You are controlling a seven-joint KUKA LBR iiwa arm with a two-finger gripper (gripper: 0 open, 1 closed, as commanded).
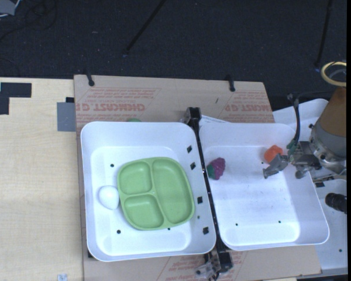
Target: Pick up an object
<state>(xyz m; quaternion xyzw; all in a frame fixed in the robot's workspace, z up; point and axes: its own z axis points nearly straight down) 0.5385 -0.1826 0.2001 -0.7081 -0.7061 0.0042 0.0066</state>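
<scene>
In the right bin [263, 227] lie a small orange object [273, 153] near the far right and a purple lumpy object [216, 167] close to the left wall. My gripper [277, 165] reaches in from the right and sits low over the right bin, just below and beside the orange object, touching or nearly touching it. The orange object lies at the gripper's upper edge and nothing shows as held. The purple object is well apart, to the gripper's left.
The left bin [105, 139] holds a green three-part plate [155, 192] and a white egg-shaped object [109, 196] by the plate's left edge. A black divider clip [193, 116] joins the bins. Cardboard lies under both bins.
</scene>
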